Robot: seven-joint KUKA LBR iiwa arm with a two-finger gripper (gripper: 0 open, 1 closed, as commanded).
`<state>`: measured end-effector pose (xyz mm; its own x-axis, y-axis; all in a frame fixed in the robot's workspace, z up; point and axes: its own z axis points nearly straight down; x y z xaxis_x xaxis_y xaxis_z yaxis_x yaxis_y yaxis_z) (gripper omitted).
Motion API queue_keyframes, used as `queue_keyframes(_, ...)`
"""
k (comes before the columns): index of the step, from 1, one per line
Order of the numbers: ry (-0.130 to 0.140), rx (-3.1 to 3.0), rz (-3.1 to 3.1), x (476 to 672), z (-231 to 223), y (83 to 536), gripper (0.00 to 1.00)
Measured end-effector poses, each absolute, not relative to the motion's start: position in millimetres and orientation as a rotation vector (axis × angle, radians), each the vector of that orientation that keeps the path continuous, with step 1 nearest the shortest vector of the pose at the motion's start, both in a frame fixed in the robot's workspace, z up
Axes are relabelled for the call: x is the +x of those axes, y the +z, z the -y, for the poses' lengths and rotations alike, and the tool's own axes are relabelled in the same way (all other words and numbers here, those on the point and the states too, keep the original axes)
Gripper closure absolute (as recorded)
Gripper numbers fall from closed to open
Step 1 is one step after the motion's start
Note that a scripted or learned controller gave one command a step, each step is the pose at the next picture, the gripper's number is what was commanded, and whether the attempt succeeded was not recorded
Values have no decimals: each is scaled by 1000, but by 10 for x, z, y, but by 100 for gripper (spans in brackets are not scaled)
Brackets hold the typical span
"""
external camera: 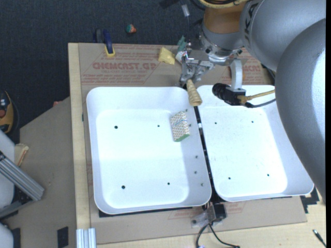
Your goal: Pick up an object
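The pincer hangs above the left bin's far corner, a tan stick clamped between its fingers, lifted clear.

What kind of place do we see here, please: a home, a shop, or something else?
Probably a robotics lab bench: a grey arm with an orange band reaches over two shallow white plastic bins set on a printed cardboard sheet, with loose cables nearby.

The gripper hangs over the far edge between the two bins, a tan cork-like piece at its fingers. A patterned packet lies in the left bin; the right bin sits beside it.
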<state>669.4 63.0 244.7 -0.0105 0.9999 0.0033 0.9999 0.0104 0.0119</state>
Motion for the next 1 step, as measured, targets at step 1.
queue_keyframes(1,15,2210,-2227,6591,-1286,3218,100)
